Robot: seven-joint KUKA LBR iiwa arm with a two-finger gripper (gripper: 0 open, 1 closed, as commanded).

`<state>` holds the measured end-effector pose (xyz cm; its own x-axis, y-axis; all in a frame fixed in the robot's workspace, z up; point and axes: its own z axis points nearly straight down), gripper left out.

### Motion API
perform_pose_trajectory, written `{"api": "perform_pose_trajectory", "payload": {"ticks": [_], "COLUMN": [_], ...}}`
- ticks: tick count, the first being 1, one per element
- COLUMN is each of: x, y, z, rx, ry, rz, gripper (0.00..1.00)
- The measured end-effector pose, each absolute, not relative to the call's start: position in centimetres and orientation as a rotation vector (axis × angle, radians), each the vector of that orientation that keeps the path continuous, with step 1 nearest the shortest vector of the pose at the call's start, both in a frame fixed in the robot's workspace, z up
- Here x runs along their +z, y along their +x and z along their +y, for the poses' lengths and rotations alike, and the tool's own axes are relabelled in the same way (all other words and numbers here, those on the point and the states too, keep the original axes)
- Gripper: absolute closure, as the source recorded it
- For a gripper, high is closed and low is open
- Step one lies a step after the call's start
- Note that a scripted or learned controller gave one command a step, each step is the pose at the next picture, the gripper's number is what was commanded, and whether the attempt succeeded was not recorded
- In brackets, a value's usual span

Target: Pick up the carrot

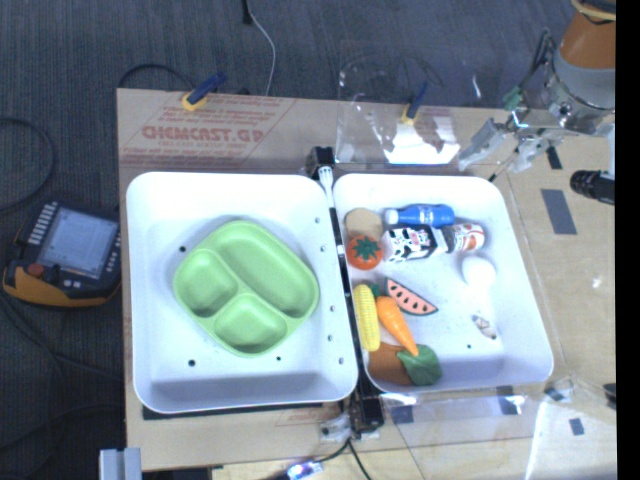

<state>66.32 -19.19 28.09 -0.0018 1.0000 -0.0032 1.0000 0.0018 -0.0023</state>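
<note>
The carrot [398, 329] lies in the right bin [520, 298] between the corn [366, 317] and the watermelon slice [411, 298], while the pincer [503, 151], open and holding nothing, hangs beyond the bin's far right corner.

The carrot [398, 326] is hemmed by corn [367, 317] and watermelon slice [412, 299], open only from above.
</note>
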Motion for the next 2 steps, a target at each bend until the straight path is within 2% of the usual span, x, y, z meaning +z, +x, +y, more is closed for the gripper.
{"api": "perform_pose_trajectory", "payload": {"ticks": [1, 2], "x": [12.7, 11.3], "y": [61.7, 56.7], "z": [-16.2, -11.2], "rx": [0.015, 0.049], "ry": [2.252, 2.258], "rz": [2.162, 2.111], "gripper": [0.00, 0.00]}}
